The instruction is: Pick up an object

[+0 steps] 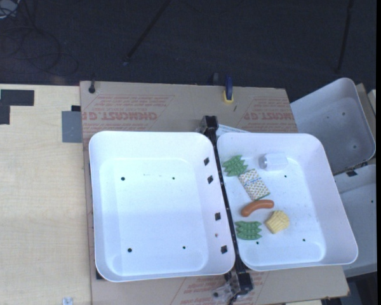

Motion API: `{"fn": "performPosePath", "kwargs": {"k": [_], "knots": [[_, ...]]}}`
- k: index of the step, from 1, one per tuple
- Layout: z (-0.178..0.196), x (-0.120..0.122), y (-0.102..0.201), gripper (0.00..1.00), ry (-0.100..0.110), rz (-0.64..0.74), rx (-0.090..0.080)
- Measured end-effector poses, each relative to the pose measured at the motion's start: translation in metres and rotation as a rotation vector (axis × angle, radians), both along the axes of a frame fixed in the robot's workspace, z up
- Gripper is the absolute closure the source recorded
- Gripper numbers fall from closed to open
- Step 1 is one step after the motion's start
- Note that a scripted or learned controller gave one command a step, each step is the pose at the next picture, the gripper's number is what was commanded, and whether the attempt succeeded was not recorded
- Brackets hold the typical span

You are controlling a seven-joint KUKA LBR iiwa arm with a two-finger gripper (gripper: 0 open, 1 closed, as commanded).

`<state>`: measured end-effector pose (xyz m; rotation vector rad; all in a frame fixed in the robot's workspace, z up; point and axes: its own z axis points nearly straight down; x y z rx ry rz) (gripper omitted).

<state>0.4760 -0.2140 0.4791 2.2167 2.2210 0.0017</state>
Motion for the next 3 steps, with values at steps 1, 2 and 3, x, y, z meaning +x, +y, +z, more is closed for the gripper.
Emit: {"fn": "performPosePath", "kwargs": {"k": [1,2,3], "knots": [[-0.137,-0.001,0.071,1.00,0.020,0.004,0.009],[-0.112,0.000,0.012,1.00,0.003,-0.005,-0.001],[-0.056,0.001,0.000,1.00,0.000,0.000,-0.001]]}}
